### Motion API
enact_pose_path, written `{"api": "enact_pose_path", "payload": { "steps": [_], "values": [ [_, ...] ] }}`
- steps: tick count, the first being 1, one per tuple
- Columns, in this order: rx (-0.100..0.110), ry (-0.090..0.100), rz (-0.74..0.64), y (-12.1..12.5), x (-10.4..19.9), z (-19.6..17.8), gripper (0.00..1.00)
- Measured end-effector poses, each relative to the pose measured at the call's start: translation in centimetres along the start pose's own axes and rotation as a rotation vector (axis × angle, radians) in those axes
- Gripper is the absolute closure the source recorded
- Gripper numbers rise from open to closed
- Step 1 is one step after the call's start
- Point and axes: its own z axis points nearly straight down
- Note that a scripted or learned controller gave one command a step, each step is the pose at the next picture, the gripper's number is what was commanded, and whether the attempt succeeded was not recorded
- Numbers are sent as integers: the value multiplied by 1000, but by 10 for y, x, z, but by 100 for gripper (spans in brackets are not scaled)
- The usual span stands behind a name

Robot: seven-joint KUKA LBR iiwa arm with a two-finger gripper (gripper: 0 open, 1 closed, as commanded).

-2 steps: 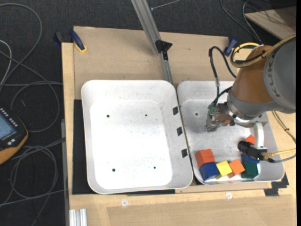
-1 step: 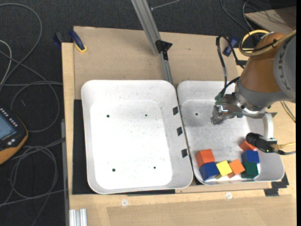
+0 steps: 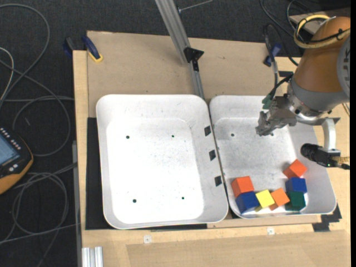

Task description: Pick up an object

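Picking, single object, from right bin [image 3: 311,204]; step in hand judged as approach, no grasp made.

Item: jaws [image 3: 266,128]. Located over the far part of the right bin, well apart from every block. Nothing seen between them. Whether spread or pressed together cannot be told; they read as one dark grey mass from above.

Item: block cluster, near corner of right bin, all on the near side of the jaws.
- orange block [image 3: 241,184], closest to the bin divider, nearest-side of the jaws and slightly left in view.
- blue block [image 3: 247,201], touching the orange block on its near side.
- yellow block [image 3: 265,198], touching the blue block.
- second orange block [image 3: 280,196], just beside the yellow block.
- green block [image 3: 295,201], against the near rim.
- second blue block [image 3: 297,186], touching the green block.
- third orange block [image 3: 296,168], tilted, farthest forward of the right-hand group and least hemmed in.

Item: left bin [image 3: 111,110], beyond the jaws across the divider.

Handling note (judgement): the third orange block or the first orange block offers the freest faces; the yellow block is boxed in by neighbours. Travel toward the near rim first, square the jaws to the chosen block's flat sides, then descend. Risk: nudging adjoining blocks, or catching a corner of the tilted one.
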Motion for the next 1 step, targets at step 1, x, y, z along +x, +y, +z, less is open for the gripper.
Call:
{"api": "enact_pose_path", "payload": {
  "steps": [1],
  "values": [
    [-1,0,1,-3,-4,-63,100]
  ]
}}
